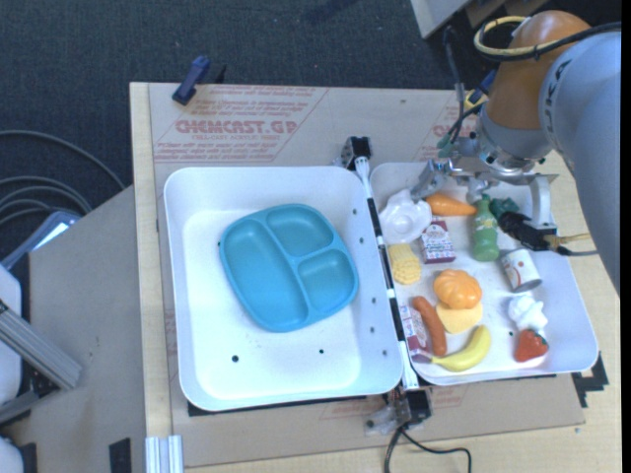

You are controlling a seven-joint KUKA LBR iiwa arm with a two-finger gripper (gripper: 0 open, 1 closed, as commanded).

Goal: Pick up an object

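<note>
In the right bin point(582, 348), a banana point(465, 352) and strawberry point(530, 345) lay nearest | an orange point(457, 288) mid-bin | beyond, the gripper point(471, 179) hung over a carrot point(453, 206), its grip impossible to tell | left bin point(197, 363) held a blue tray point(289, 265).

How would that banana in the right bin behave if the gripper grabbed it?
The banana looks like smooth toy plastic, so probably light, stiff and a bit slippery. Its curve may make it swivel between fingers. It lies against the sausage, which a push could shift.
</note>
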